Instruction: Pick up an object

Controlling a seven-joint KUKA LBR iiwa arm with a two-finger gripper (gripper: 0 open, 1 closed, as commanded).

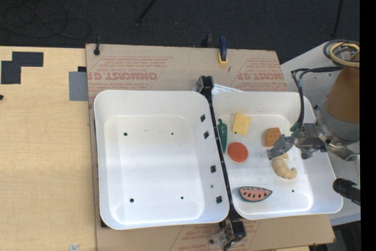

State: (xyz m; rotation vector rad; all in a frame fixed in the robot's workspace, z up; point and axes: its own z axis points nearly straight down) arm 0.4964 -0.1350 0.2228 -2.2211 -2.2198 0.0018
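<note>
We see the arm [343, 109] reaching in from three o'clock over the right bin [320, 200], with its pincer [286, 147] low among the toy foods near the bin's middle right. The pincer sits just above a pale croissant [285, 168] and just to the four o'clock side of a small brown pastry [272, 136], close to both or touching; we cannot tell how far its fingers are spread, and we see nothing clearly held between them. In our judgement either of these two is the likely thing to be picked, since the pincer has been placed right between them. The other candidates lie well apart from it: a yellow cheese wedge [241, 123] toward eleven o'clock, a red round slice [237, 152] at nine o'clock, a watermelon slice [255, 193] at seven o'clock near the front wall, and a green pepper [222, 132] against the divider between the bins. The left bin [106, 126] has nothing in it, presumably kept as the drop-off side. Both bins rest on a cardboard sheet [153, 70] clamped to the desk [41, 150], which we take to keep them from sliding during grasps.
</note>
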